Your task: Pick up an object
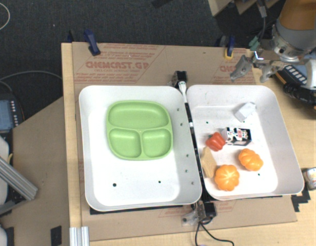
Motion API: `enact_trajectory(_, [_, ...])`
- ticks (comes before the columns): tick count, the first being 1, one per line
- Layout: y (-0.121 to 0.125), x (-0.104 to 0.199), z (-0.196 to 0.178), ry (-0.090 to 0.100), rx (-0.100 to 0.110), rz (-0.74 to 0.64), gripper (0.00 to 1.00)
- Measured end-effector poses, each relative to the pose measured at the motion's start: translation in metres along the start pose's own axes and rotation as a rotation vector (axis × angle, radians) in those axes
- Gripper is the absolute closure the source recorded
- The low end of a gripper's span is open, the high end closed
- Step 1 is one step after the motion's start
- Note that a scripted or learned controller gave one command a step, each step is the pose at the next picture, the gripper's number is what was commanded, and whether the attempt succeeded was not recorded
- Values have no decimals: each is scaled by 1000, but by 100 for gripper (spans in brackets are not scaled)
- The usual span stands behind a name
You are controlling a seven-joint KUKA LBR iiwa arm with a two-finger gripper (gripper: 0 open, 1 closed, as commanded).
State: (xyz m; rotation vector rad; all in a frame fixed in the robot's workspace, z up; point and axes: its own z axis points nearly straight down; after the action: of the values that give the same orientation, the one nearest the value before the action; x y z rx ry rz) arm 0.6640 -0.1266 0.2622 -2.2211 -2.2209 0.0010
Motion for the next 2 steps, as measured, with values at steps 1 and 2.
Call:
enact_trajectory(1, [-80, 56, 83, 5, 14, -3, 0])
enact_trajectory(2, [-124, 22, 150, 2, 0, 2, 0])
